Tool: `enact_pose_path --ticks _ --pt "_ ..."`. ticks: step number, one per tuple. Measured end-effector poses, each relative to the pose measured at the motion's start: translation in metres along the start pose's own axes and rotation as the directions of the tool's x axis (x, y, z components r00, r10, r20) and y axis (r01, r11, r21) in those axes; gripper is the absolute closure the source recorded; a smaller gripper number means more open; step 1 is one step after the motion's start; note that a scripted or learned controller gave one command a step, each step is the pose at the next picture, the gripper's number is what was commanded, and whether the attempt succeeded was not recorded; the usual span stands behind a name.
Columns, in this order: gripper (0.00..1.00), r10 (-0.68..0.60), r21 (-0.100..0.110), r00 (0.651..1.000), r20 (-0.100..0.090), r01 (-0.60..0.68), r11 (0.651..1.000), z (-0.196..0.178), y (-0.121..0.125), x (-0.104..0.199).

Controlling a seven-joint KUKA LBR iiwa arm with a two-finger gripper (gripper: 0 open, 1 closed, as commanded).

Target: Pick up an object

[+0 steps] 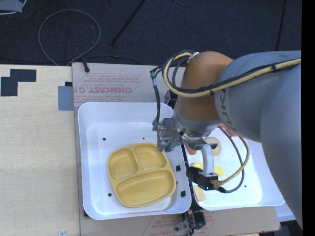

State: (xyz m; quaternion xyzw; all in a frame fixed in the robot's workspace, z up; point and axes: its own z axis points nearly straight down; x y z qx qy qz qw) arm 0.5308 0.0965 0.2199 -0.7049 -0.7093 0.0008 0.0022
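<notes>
The gripper (165, 142) is low over the far right corner of the yellow divided plate (141, 175), which lies flat in the left bin (96, 132); released or clenched, I cannot tell from here. The danger: that plate offers only a thin, shallow rim, so a grasp could slip off or lever it against the bin wall.

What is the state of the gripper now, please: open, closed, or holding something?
Gripper: cannot be told from this view. It hangs at the right side of the left bin, just above the yellow divided plate.
</notes>
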Motion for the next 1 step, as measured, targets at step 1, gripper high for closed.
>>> enact_pose_path --ticks 1 --pt "0.0 0.004 0.0 1.0 0.002 -0.004 1.0 0.0001 0.0002 -0.0029"
